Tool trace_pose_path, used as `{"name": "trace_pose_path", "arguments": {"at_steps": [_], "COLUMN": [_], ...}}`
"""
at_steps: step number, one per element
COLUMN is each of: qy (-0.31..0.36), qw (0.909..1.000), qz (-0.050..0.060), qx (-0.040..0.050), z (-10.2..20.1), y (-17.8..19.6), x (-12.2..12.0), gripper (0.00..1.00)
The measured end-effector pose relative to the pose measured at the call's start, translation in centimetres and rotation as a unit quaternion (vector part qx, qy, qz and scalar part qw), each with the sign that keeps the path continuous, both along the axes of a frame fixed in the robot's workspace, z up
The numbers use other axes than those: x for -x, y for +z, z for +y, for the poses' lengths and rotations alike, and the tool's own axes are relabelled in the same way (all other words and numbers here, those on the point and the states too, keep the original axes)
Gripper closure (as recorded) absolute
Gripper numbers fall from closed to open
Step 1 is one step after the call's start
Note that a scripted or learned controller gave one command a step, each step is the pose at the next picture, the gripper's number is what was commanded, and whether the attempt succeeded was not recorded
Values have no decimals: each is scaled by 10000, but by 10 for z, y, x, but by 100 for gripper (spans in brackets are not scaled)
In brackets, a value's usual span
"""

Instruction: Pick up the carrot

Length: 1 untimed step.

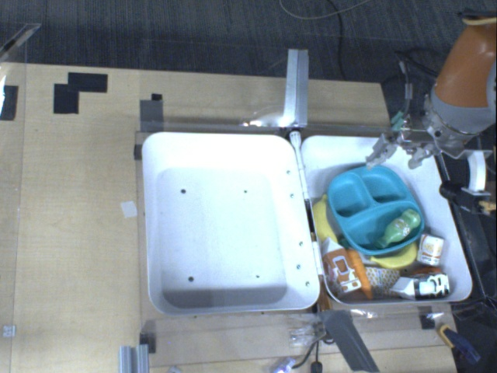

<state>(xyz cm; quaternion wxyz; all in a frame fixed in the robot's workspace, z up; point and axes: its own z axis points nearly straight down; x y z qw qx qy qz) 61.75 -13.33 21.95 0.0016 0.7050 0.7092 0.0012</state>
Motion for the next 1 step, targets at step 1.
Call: {"name": "trace_pose_path", "arguments": {"at_steps": [1], "qy": [1239], "qw": [9923], "qz": [-23], "qx": [13], "z": [42], "y": [130], "x": [9], "gripper": [0]}}
